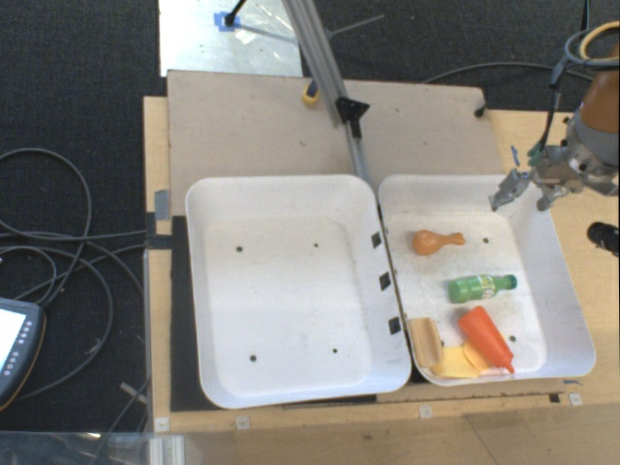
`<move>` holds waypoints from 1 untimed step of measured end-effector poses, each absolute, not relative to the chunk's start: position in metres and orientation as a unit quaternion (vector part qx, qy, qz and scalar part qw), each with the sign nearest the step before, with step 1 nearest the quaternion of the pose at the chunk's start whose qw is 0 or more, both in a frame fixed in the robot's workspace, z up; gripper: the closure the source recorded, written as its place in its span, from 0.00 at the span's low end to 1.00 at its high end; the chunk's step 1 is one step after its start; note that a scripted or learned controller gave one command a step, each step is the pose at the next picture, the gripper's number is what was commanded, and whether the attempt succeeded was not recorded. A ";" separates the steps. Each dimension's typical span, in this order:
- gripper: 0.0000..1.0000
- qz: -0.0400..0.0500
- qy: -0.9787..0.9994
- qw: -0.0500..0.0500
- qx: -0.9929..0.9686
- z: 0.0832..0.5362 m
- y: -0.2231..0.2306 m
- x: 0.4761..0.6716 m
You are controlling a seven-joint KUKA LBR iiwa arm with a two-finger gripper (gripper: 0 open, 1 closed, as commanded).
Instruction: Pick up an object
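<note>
Apparently glossy: tapered orange bottle (pixel 486 337), green bottle (pixel 480 286).

The arm (pixel 599 95) gets chopped off by the right edge — no telling how it goes on. That tablet thing (pixel 14 347) on the left is half cut off too — screen unreadable.

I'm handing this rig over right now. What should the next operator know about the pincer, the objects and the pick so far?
Pincer: open, holding nothing, hovering over the far right corner of the right bin.
Objects, all in the right bin: orange drumstick-shaped toy nearest the pincer, green bottle in the middle, orange-red bottle and yellow pieces at the near edge, with a tan block beside them.
Done: nothing picked yet.
Left: descend on one object, close, lift. The drumstick toy looks the likeliest target.
</note>
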State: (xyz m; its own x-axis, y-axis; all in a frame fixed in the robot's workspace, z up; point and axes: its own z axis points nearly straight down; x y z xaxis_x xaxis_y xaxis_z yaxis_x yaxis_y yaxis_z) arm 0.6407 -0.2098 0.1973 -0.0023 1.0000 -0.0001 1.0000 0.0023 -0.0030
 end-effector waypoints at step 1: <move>0.00 0.000 -0.709 0.000 -0.705 0.147 -0.200 0.642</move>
